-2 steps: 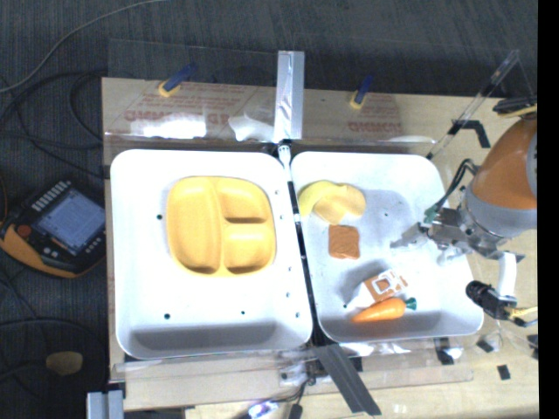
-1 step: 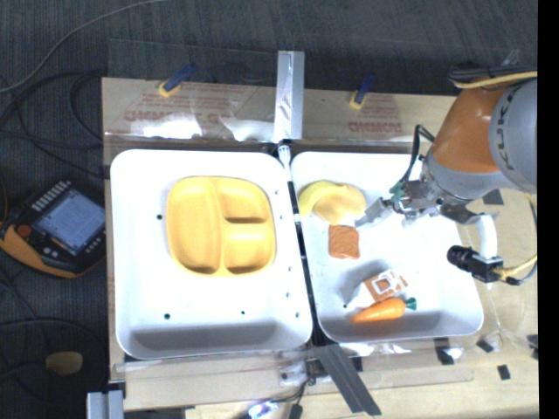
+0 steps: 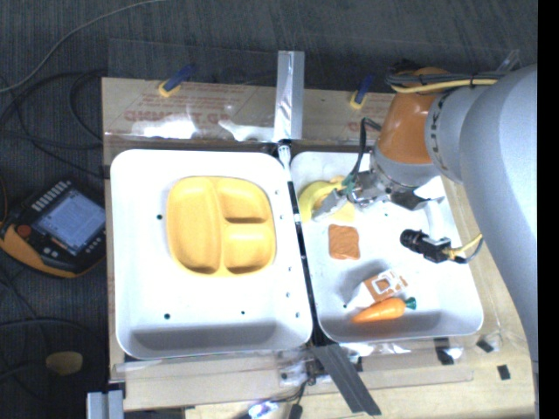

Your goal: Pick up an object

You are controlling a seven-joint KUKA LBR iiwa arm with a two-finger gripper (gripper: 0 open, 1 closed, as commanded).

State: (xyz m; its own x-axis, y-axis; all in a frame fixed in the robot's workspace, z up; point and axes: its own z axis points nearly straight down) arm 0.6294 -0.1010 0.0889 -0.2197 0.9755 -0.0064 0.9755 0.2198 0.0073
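Yellow divided tray [image 3: 220,225] lying in the left bin [image 3: 131,321], roughly centred. Handheld pendant [image 3: 57,225] with a dark screen sitting on the carpet [image 3: 52,77] at the frame's left edge — cable trailing off it. Two yellow-and-blue clamps [image 3: 175,80] gripping the bench's [image 3: 131,112] far edge, upper middle.

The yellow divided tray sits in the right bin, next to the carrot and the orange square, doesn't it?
Not quite. The camera view shows the yellow divided tray in the left bin, alone. The carrot and the orange square lie in the right bin.
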